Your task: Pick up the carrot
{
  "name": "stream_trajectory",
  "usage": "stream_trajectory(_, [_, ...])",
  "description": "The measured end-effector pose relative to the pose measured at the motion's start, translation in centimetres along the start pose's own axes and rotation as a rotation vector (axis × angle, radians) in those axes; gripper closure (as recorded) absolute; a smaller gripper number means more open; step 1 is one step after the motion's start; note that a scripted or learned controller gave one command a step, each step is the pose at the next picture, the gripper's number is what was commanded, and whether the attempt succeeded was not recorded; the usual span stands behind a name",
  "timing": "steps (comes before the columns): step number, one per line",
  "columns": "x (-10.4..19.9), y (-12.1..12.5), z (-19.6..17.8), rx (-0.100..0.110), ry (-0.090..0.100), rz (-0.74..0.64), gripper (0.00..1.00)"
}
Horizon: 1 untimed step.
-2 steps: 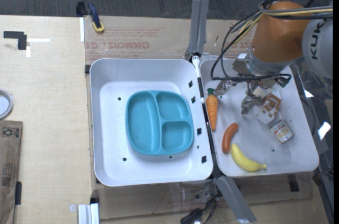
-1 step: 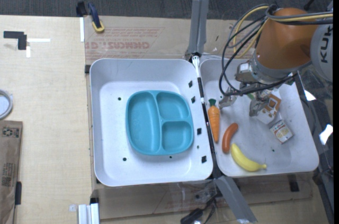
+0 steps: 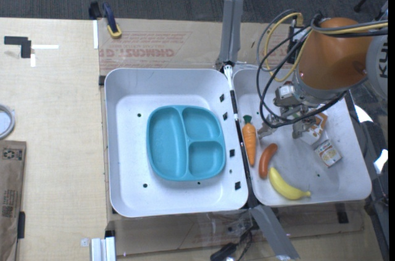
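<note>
Reaching in from the right, the arm [image 3: 336, 50] hangs its gripper [image 3: 290, 124] over the right bin [image 3: 352, 189], just beside the carrot [image 3: 249, 139].

Carrot [image 3: 249, 141] in right bin [image 3: 345, 192], by left wall; gripper [image 3: 285, 125] hovering just beside; sausage [image 3: 266, 160], banana [image 3: 286, 185] near.

Two white bins [image 3: 114, 149] sit side by side on the counter [image 3: 49, 130]. The bin at the left of the frame holds one blue divided plate [image 3: 185, 142] with three compartments. The bin at the right of the frame holds one carrot [image 3: 249, 139], one red sausage [image 3: 267, 160], one yellow banana [image 3: 287, 186] and one small packet [image 3: 328, 153]. One clamp [image 3: 110, 20] lies at the upper left of the frame.
</note>
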<state>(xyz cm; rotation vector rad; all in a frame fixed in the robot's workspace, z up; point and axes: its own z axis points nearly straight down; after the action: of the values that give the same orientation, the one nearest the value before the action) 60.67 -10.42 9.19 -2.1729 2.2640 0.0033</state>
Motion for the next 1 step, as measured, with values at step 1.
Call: stream_trajectory(1, [-0.06,-0.09,-0.95,0.002,-0.005,0.008,1.00])
